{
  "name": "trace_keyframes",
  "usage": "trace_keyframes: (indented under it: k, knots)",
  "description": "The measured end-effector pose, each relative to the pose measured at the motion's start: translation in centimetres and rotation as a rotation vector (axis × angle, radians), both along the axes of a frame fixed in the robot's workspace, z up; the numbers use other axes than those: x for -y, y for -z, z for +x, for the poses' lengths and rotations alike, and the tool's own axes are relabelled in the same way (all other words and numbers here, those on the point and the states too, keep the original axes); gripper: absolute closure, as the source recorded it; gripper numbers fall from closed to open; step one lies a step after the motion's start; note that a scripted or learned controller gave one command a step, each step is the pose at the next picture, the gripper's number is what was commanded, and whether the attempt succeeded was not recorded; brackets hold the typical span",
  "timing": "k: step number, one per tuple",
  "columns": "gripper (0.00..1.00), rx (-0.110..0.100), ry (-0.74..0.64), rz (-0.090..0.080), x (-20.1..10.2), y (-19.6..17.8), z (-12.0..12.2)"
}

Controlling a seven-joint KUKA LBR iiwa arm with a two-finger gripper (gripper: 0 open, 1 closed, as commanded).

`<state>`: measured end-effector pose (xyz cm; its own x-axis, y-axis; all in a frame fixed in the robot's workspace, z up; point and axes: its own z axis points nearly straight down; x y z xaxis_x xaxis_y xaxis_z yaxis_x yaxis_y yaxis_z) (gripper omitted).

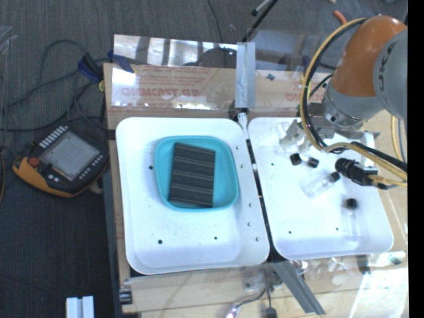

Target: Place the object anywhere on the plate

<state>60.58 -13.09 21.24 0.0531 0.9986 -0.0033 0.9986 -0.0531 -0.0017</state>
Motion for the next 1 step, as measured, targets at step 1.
trace_keyframes:
  k: [1]
  knots:
    - [0.0, 0.0, 0.0, 0.0, 0.0, -0.02, 0.01]
